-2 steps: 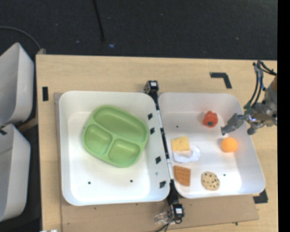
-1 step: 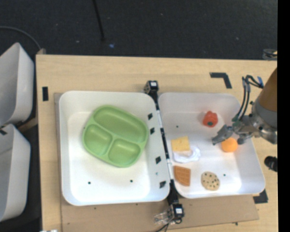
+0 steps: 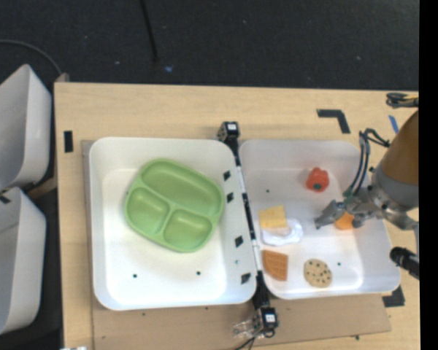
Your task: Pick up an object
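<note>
The end effector [image 3: 337, 217] hangs low in the right bin [image 3: 296, 159], right against a small orange object [image 3: 344, 222], though I cannot tell if it is clenched or released, so a lift may come away bare or knock it aside.

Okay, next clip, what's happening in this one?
A KUKA arm reaches into the right bin from the right, its gripper low beside a small orange item. Nothing is visibly gripped yet. A red pepper-like toy, cheese slice, cracker and cookie lie around; a green divided plate sits in the left bin.
</note>
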Motion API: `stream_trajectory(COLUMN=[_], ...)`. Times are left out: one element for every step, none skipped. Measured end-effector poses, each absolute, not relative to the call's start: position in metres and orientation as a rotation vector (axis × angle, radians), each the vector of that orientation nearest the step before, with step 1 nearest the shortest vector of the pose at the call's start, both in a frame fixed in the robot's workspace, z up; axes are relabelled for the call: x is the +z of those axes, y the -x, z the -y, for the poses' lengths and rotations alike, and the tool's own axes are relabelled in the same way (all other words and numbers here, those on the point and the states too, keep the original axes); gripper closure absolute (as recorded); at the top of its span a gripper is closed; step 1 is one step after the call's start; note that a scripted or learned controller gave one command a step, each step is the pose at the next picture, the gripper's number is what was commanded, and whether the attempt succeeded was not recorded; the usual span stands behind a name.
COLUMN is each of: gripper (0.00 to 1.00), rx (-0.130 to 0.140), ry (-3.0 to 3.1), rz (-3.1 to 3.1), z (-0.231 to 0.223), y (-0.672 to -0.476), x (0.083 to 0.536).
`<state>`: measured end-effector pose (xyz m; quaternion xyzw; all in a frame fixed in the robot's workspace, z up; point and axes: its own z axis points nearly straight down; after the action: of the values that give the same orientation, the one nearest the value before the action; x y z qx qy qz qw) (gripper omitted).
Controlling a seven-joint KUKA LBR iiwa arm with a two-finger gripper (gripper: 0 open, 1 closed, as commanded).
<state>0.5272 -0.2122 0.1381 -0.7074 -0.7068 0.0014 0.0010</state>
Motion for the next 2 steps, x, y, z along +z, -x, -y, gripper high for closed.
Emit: stream_trajectory(gripper=[1.00, 1.00], rx=[-0.002, -0.004], ry=[2.227, 2.223], rz=[2.222, 2.229], z=[0.213, 0.208], y=[-0.529, -0.529], x=[0.152, 0.198])
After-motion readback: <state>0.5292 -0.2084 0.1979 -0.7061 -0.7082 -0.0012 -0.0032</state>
